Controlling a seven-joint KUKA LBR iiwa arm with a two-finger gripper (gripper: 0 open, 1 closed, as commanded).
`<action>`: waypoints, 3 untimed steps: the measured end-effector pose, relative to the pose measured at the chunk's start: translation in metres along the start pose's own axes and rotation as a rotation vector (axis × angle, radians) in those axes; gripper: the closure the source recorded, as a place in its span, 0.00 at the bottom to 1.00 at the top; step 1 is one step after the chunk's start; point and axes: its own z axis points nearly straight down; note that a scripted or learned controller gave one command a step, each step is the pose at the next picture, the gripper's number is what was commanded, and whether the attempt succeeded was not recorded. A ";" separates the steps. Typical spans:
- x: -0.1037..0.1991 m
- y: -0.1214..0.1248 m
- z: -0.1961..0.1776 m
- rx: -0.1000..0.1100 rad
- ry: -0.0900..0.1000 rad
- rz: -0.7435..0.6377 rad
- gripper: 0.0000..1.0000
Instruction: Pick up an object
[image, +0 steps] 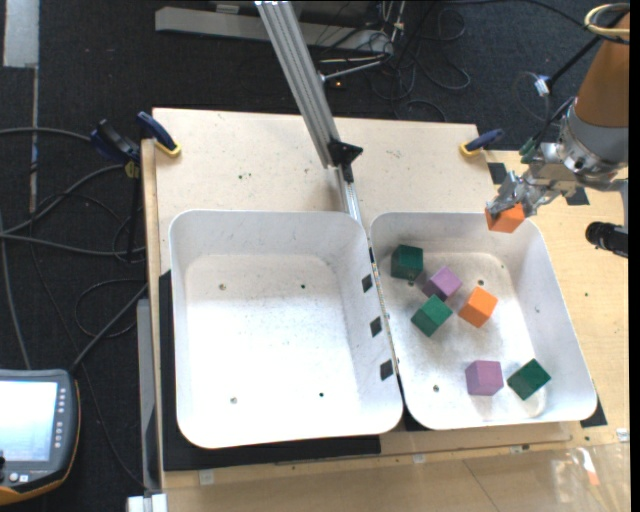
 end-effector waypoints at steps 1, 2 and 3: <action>0.000 0.001 -0.030 0.003 0.002 0.000 1.00; 0.044 -0.022 -0.027 0.009 0.004 -0.004 1.00; 0.104 -0.042 -0.023 0.010 0.006 -0.006 1.00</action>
